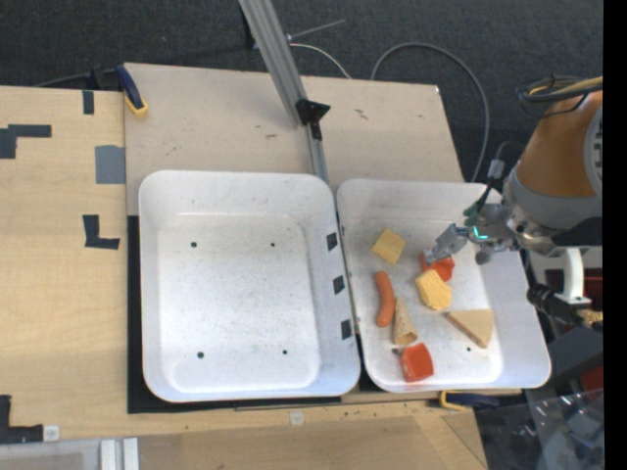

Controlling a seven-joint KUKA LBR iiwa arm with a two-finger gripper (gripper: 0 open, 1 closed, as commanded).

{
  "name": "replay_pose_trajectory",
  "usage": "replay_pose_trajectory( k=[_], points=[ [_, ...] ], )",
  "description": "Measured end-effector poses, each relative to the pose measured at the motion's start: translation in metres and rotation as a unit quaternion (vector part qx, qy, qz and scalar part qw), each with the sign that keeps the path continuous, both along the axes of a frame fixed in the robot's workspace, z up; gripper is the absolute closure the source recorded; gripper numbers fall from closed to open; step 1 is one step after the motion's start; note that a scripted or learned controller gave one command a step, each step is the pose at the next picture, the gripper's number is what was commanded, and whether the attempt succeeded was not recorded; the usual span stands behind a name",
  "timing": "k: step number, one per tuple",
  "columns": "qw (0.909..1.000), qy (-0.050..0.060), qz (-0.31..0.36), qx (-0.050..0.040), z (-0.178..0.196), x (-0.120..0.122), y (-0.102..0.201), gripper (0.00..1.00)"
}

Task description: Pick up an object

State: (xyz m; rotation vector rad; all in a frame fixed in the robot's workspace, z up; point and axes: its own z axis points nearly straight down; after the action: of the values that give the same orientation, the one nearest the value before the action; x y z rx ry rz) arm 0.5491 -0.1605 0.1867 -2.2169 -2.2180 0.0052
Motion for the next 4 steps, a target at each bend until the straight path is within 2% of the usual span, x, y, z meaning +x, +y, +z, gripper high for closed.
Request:
replay_pose_trajectory(
  k=[1, 2, 3, 4],
  points=[
    [1.0, -0.002, 0.001, -0.0005, 0.003, 0.001, 0.0, 0.0],
    [1.0, 0.001, 0.0, -0.0004, -0.056, -0.008, -0.005, 0.0],
    [1.0, -0.003, 0.0, -0.0016, -0.099, -0.008, -0.004, 0.0],
    [1.0, -0.003, 0.001, -0.001, -0.088, -0.008, -0.004, 1.0]
  ],
)
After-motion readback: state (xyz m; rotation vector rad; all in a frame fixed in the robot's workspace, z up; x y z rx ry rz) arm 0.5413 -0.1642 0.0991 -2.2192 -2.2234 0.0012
